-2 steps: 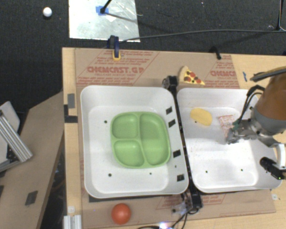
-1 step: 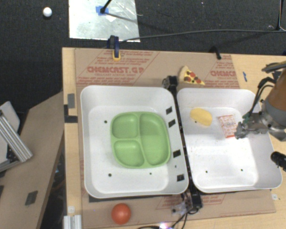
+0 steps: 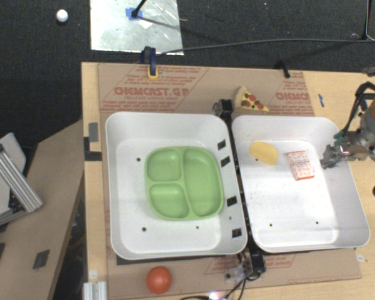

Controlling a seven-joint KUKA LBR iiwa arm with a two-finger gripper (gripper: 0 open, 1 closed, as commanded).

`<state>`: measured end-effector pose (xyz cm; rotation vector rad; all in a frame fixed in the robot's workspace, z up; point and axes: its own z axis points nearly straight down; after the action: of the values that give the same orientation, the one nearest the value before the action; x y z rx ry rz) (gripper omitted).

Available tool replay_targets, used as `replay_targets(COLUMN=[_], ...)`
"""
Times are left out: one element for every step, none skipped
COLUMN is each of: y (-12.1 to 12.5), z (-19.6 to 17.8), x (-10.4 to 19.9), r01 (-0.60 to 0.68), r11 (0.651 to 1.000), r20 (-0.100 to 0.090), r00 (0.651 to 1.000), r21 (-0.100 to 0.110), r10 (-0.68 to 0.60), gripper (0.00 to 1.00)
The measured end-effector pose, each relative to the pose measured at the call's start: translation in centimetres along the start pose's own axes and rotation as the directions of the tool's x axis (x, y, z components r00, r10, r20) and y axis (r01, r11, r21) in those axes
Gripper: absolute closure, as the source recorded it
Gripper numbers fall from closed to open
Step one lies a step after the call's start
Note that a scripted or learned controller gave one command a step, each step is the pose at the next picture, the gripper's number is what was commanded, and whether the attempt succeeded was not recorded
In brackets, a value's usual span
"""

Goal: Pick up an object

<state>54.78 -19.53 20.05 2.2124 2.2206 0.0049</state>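
At frame's right edge, hand (image 3: 332,155) partly cropped.

Single fixed camera, mounted above the bench (image 3: 194,80), looking down at a slant; both white bins (image 3: 122,167) in frame, moderately far.

The robot's grey metal wrist (image 3: 370,144) is showing dark cables looping at its twelve o'clock side, ending in a small grey two-finger gripper (image 3: 330,157).

Bright, even overhead light, picture fairly sharp.
Glare flares off the foil sheet (image 3: 136,19) up top; white bins (image 3: 175,127) nearly wash out, shadows soft, slight grain throughout.
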Motion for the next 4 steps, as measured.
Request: replay_targets(y=[0.8,1.6,1.6,1.9], z=[-6.2,-6.4,-5.3,-5.8], x=[0.3,4.9,11.1,16.2], r01=[0.002,0.003,0.006,0.004], r11=[1.000,1.000,1.000,1.000], r20=[0.000,-0.002,-0.004,-0.003], r00=[1.000,1.000,1.000,1.000], r21=[-0.001,0.004,0.005,0.005], r10=[-0.002,-0.003,-0.006,-0.004], gripper=[1.00,1.00,1.00,1.00])
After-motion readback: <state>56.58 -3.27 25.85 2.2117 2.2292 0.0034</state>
